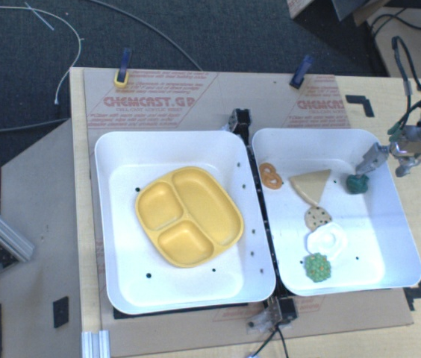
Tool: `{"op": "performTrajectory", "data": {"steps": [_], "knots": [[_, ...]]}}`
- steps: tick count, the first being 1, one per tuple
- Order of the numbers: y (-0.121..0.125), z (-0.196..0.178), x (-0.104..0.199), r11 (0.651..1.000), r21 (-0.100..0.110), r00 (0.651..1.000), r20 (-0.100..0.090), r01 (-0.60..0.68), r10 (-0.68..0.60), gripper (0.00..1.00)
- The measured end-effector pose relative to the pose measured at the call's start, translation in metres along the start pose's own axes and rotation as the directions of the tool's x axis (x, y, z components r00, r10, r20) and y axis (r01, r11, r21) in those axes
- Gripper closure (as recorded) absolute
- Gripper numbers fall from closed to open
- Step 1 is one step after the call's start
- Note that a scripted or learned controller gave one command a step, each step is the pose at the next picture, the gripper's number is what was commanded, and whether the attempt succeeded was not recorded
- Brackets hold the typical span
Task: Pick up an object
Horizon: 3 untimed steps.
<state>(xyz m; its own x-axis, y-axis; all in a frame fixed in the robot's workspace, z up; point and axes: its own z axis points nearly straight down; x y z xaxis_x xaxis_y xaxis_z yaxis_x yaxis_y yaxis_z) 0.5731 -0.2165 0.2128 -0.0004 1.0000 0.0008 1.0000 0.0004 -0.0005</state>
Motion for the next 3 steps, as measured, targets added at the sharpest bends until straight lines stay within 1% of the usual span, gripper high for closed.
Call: {"op": "performTrajectory", "data": {"steps": [1, 2, 3], "knots": [[0.003, 0.053, 0.01, 1.0, 0.005, 1.0, -0.002, 0.002, -0.002, 0.0], [0.008, 0.096, 0.013, 1.0, 0.005, 1.0, -0.002, 0.002, -0.002, 0.0], [0.007, 0.13, 0.014, 1.0, 0.004, 1.0, -0.002, 0.001, -0.001, 0.0]]}}
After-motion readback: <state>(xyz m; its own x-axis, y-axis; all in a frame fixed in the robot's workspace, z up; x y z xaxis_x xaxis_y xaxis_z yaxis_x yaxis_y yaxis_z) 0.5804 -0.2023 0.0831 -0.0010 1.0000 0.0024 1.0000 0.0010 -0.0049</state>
